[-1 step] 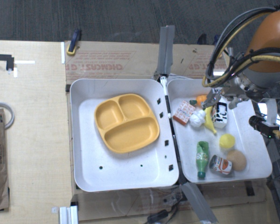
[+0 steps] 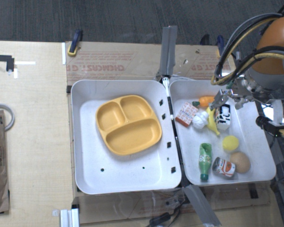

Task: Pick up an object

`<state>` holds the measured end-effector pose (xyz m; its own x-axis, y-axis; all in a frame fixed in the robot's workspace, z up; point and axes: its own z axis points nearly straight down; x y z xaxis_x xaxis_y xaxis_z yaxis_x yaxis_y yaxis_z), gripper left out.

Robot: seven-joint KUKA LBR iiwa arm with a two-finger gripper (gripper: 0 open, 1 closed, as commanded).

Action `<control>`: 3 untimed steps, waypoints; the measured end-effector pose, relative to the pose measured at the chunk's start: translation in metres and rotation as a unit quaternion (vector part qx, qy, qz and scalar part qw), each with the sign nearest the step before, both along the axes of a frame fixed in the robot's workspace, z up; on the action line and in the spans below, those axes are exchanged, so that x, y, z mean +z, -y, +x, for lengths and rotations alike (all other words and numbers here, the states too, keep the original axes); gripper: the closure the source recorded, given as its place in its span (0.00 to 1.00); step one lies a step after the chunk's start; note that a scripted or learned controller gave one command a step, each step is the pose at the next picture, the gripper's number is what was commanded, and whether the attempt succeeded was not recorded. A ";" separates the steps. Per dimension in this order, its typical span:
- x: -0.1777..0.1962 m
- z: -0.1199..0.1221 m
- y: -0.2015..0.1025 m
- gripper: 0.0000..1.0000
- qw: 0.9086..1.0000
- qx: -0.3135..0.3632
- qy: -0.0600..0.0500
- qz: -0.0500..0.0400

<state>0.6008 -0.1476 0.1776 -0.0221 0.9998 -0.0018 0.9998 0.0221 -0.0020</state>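
Observation:
My gripper point(image 2: 223, 115) hangs low in the back half of the right bin point(image 2: 260, 174), just right of a yellow banana point(image 2: 212, 120) and close to touching it. Left of the banana lie a small white ball point(image 2: 199, 121) and a red-and-white box point(image 2: 186, 113). Behind them, an orange carrot point(image 2: 206, 100) rests near the bin's back wall. Toward the front sit a yellow ball point(image 2: 230, 143), a green bottle point(image 2: 205, 161), a small can point(image 2: 223, 167) on its side and a tan egg-shaped object point(image 2: 241, 162).
The left bin point(image 2: 85, 174) holds a yellow divided plate point(image 2: 128, 124). The arm with its cables point(image 2: 236, 56) comes in over the right bin's back right corner. A grey post point(image 2: 168, 51) stands behind the divider between the bins.

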 end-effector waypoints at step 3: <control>-0.074 0.003 0.064 1.00 0.999 -0.046 0.004 0.003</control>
